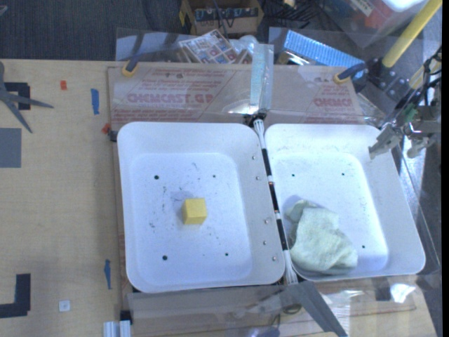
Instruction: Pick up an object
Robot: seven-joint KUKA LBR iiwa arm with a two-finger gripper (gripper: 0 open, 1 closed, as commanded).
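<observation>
Though near center, yellow cube unobstructed

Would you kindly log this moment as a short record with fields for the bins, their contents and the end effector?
left bin: holds a yellow block near its middle
right bin: holds a crumpled pale cloth at its near left corner
end effector: at the right bin's far right rim, apart from both items
held item: none seen
</observation>
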